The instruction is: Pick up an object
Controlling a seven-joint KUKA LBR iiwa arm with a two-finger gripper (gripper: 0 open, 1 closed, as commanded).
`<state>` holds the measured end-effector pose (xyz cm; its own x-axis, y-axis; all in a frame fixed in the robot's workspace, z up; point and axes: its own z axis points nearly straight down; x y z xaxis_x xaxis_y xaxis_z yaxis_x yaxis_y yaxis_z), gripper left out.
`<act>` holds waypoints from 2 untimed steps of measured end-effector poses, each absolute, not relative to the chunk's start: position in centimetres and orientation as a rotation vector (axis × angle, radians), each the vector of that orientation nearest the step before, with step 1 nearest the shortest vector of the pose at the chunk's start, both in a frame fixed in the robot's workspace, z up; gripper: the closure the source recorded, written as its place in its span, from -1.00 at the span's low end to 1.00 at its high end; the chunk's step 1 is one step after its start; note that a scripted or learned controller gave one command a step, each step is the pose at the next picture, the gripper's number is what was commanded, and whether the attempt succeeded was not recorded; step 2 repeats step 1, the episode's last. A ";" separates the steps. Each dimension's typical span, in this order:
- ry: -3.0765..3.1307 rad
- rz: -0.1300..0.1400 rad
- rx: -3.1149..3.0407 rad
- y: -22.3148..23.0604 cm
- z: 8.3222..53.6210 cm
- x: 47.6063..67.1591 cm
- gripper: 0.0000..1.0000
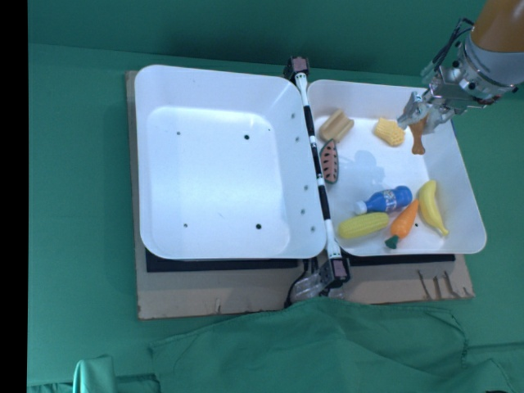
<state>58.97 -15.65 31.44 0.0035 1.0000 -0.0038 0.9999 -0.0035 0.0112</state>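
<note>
Green cloth (74, 219) covers the bench, bunched into folds along the near edge at 6 o'clock, where it hides the front of the cardboard sheet (213, 297) under the two bins. On that sheet the left bin (155, 219) sits wide and white, dotted with a few small dark holes. A black-and-white striped divider bar (315, 162) runs between the bins; its near end at 6 o'clock is a blurred clamp that is hard to make out. In the right bin (471, 219), nearest at about 5 o'clock, lie a corn cob (363, 225), an orange carrot (403, 223), a banana (432, 207) and a blue bottle (387, 199), all crowded close together. Farther back, by the divider, is a watermelon slice (329, 161), then a tan bread-like piece (336, 125). At the far side, near 2 o'clock, a small yellow corn piece (390, 132) lies beside a brown drumstick (418, 137). The gripper (419, 113) hangs right over these two, its fingers lost against the metal housing, so whether they are apart or together cannot be told. The arm is cut off at the top right corner.
</note>
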 end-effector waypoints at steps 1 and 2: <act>2.211 0.008 2.217 -15.8 36.7 60.0 1.00; 2.211 0.008 2.217 -15.8 36.7 60.0 1.00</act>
